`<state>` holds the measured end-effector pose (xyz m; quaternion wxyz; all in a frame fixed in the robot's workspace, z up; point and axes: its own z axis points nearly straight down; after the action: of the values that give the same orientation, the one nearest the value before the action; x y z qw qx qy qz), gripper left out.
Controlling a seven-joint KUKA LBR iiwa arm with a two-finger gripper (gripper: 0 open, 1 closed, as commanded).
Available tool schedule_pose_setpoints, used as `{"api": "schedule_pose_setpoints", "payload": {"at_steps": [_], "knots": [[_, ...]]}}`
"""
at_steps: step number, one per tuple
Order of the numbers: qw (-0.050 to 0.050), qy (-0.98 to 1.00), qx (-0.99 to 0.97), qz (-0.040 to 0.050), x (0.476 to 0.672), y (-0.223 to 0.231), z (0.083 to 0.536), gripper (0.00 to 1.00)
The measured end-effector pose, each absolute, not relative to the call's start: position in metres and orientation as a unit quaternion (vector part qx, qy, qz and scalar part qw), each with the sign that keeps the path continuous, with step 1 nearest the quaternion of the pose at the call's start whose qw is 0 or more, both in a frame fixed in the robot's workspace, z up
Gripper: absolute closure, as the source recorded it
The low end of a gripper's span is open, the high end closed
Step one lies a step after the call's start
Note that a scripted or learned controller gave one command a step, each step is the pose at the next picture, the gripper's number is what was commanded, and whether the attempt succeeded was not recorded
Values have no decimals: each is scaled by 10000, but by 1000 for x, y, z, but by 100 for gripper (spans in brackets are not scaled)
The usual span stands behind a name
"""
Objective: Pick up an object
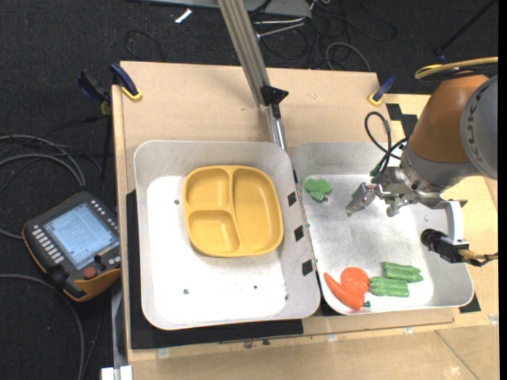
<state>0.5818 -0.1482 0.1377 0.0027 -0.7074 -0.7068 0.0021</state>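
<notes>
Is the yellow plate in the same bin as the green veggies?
No, the yellow plate lies in the left bin, while the green veggies lie in the right bin.

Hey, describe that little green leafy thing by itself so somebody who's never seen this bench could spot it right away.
Start at the right bin, the one the arm reaches into. Go to its far left part, next to the divide from the bin holding the yellow tray. The small green leafy piece lies there alone, left of the gripper; the other green pieces are long pods beside the orange and red items at the near edge.

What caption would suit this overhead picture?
Robot pincer hovers over toy vegetables in right bin; yellow plate in left.
</notes>
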Motion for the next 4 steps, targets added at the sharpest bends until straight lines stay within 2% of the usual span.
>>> {"api": "schedule_pose_setpoints", "payload": {"at_steps": [1,2,3,4], "knots": [[3,-7071,-7071,6,582,-148,93,0],[-10,-7070,-7073,-5,583,-148,106,100],[-31,-7068,-7074,-15,588,-158,162,100],[-29,-7084,-7058,-18,592,-148,218,100]]}}
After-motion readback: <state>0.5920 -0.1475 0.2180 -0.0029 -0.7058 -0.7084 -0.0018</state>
